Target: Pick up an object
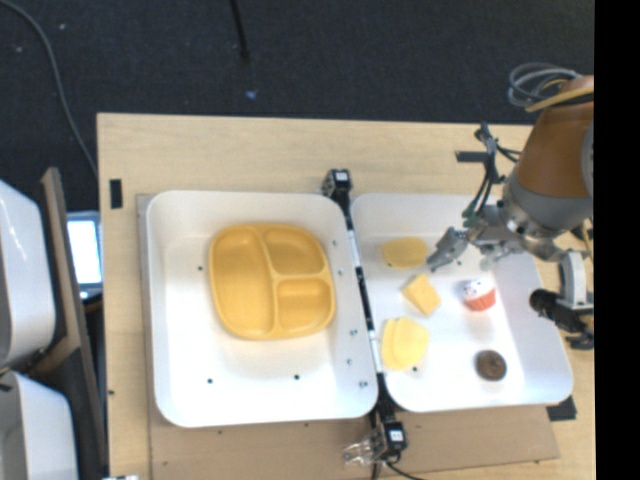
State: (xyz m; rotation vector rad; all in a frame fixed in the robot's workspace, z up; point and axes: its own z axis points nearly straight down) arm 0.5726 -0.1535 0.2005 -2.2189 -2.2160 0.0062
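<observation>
Camera view, from my remote seat: I see two white bins side by side on the bench. My arm comes in from the right and hangs over the right bin, with the gripper low above that bin's upper middle. Its two fingers look spread apart, one pointing down-left toward a yellow disc and the other reaching toward a small cup, and I see nothing between them; the picture is soft there, so I would not swear to how wide the gap is.

That disc lies near the top left of the right bin. Just below it, a yellow wedge sits tilted, and lower still a pale yellow slab rests close to the divider between the bins. The cup, white above and red below, stands right of the wedge, just below the gripper. A brown round piece lies near the bottom right.

In the left bin a yellow tray with three compartments lies flat near the middle.
</observation>
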